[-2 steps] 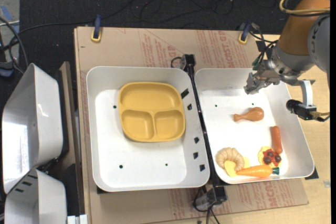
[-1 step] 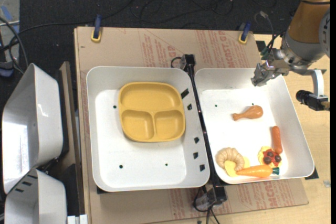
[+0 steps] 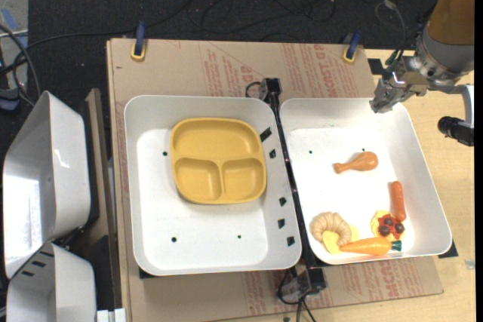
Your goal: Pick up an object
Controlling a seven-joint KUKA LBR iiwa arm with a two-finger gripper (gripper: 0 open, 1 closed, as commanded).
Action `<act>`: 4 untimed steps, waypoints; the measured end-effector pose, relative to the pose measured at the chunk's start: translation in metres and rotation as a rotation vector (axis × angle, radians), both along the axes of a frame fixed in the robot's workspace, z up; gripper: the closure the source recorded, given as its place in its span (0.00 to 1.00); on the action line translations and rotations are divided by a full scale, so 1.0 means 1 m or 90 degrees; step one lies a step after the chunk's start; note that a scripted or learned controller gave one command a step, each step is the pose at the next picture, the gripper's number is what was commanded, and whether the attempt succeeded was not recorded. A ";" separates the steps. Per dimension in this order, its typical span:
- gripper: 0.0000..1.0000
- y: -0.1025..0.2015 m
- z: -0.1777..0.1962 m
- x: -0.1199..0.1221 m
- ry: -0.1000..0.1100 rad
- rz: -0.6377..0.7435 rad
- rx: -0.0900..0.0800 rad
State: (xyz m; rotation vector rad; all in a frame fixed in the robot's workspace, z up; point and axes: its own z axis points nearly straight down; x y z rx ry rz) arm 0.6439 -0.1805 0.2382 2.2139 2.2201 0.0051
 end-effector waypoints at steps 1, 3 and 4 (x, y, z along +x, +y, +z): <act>1.00 0.053 0.008 0.009 0.002 0.002 0.001; 1.00 0.146 0.011 0.000 0.005 0.002 0.002; 1.00 0.207 0.015 0.005 0.003 0.004 0.002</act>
